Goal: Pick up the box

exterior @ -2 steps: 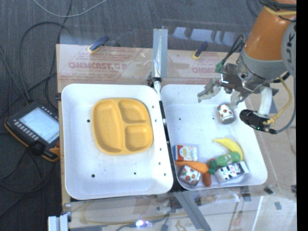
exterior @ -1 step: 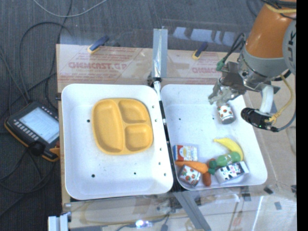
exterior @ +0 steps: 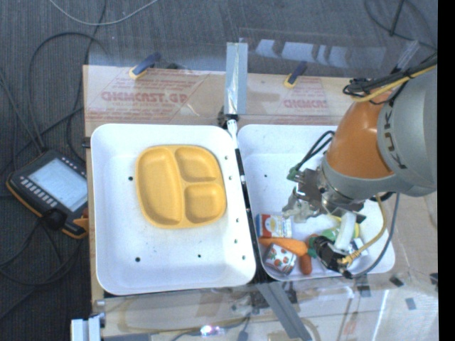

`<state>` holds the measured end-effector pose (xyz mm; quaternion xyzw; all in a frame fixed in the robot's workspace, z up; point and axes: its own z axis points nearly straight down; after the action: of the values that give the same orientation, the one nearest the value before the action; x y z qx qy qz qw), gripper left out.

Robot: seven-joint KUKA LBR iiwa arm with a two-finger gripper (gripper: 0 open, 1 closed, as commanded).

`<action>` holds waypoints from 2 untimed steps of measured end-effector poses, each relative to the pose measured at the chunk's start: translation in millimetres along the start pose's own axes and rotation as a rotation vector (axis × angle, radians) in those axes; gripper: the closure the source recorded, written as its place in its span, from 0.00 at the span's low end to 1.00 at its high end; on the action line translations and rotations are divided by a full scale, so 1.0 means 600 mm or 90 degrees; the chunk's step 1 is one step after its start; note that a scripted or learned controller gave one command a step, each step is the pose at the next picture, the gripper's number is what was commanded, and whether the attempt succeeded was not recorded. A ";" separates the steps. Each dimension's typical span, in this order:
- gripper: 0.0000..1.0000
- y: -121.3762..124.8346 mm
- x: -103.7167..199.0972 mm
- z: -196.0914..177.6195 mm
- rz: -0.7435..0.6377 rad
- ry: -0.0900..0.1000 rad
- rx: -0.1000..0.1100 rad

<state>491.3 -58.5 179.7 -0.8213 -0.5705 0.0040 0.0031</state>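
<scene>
Leftmost: dark grey carpet with loose black cables, and a handheld pendant with orange trim and a pale screen, lying at the left edge of the frame.

Bench of brownish board, red printing on it upside down and not readable; two clamps, blue with yellow, along its top edge.

Left bin, white and shallow, holding a yellow divided tray with three compartments, near the bin's centre, slightly toward the upper part.

Right bin, white, touching the left bin along the middle seam. Small box in its lower left part, white with red and green print, text too small to read; long axis roughly left to right in the frame, near end tilted slightly. Just below it an orange carrot-like piece and a round red-and-white item.

Gripper just right of the box, under the grey arm with its orange band; fingers' spread: cannot tell.
</scene>
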 end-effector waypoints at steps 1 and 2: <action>0.00 0.000 0.000 0.000 0.000 0.000 0.000; 0.00 0.019 -0.057 0.135 -0.029 0.005 -0.012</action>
<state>489.0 -94.6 98.7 -0.8080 -0.5892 -0.0045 -0.0022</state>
